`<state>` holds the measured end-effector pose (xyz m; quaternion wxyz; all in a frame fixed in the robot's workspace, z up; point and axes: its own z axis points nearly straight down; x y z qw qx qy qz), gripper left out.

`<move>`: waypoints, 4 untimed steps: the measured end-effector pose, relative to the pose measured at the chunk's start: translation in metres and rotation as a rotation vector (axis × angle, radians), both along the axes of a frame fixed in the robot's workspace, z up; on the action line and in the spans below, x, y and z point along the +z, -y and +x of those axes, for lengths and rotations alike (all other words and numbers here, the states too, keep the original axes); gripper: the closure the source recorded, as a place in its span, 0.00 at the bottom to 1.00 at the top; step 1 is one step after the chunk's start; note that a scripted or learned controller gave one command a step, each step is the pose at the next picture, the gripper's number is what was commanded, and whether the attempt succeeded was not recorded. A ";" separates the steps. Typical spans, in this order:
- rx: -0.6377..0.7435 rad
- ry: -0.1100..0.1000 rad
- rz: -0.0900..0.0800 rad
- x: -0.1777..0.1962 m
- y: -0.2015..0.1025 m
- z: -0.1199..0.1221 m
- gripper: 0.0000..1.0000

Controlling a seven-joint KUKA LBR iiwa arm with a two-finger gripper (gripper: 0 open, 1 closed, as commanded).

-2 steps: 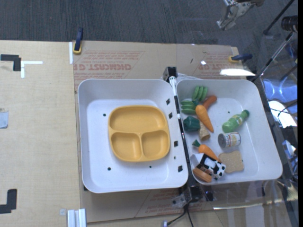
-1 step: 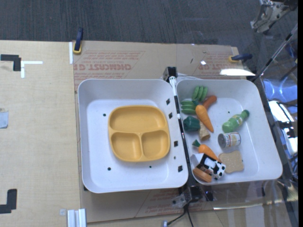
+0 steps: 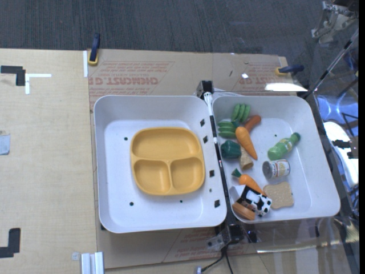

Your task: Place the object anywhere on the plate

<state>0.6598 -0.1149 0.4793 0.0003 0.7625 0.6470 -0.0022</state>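
Looking down on the bench, we see red lettering printed on the cardboard sheet (image 3: 149, 76) under the two bins; it runs upside down and is too blurred for us to read with confidence. The label on the small tin can (image 3: 276, 168) is equally illegible.

The yellow divided plate (image 3: 167, 160) lies flat in the middle of the left white bin (image 3: 108, 170), with one wide compartment at the back and two smaller ones in front, all bare.

The toy food lies in the right white bin (image 3: 311, 153), well apart from the plate. There, a large carrot (image 3: 246, 142) lies slantwise beside a dark green pepper (image 3: 230, 149). A green bottle (image 3: 283, 146) rests just above the can. A slice of toast (image 3: 279, 195) sits next to a black-and-white toy cow (image 3: 255, 201), and a smaller carrot (image 3: 249, 181) lies just behind the cow. Green pea pods (image 3: 240, 112) lie at the back.

Blue-handled clamps (image 3: 94, 47) grip the cardboard's far edge.
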 end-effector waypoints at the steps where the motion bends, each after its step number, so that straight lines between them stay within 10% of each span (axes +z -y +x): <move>1: -0.143 0.004 -0.001 0.025 0.058 -0.011 1.00; 4: -0.439 0.001 0.001 0.023 0.099 0.000 1.00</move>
